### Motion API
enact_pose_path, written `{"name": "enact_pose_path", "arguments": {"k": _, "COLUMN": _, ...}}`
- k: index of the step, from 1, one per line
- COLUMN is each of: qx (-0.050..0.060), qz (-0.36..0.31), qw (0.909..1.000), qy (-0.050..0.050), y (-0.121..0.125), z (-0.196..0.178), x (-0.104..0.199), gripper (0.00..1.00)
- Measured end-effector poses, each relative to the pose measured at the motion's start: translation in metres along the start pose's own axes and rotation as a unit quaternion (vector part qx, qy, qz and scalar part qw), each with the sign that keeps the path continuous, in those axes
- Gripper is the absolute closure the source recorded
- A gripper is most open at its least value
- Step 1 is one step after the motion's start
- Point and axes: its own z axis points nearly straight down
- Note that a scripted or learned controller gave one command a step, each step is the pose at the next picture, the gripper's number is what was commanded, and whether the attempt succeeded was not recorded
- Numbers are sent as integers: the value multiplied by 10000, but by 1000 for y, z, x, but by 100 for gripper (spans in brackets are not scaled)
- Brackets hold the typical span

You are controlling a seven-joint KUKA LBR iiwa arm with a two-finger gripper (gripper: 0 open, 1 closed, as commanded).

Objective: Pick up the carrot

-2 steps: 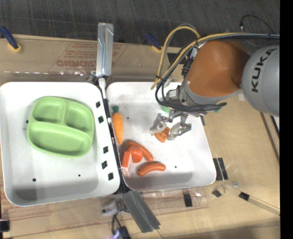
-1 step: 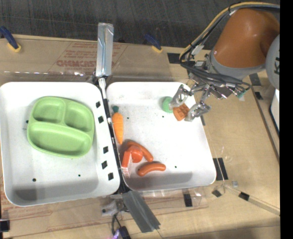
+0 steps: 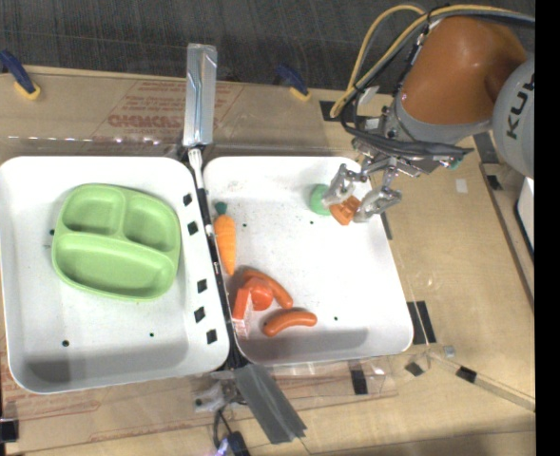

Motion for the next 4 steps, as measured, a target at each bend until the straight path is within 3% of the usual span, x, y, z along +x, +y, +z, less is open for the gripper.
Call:
{"name": "enact_pose_path", "arguments": {"k": 1, "qx": 0, "qz": -1830, "qw": 9831, "qy": -3, "y": -17, "z": 21, "x": -9, "gripper": 100}}
{"name": "enact_pose_path", "arguments": {"k": 2, "qx": -1, "qz": -3800, "qw": 9250, "qy": -4, "y": -13, "z": -7, "x": -24, "gripper": 100}}
{"name": "enact_pose_path", "arguments": {"k": 3, "qx": -19, "qz": -5806, "qw": 8142, "qy": -8, "y": -10, "z": 5, "x": -30, "gripper": 100}}
{"name": "enact_pose_path", "arguments": {"k": 4, "qx": 15, "qz": -7104, "qw": 7038, "qy": -5, "y": -2, "z": 3, "x": -45, "gripper": 100}}
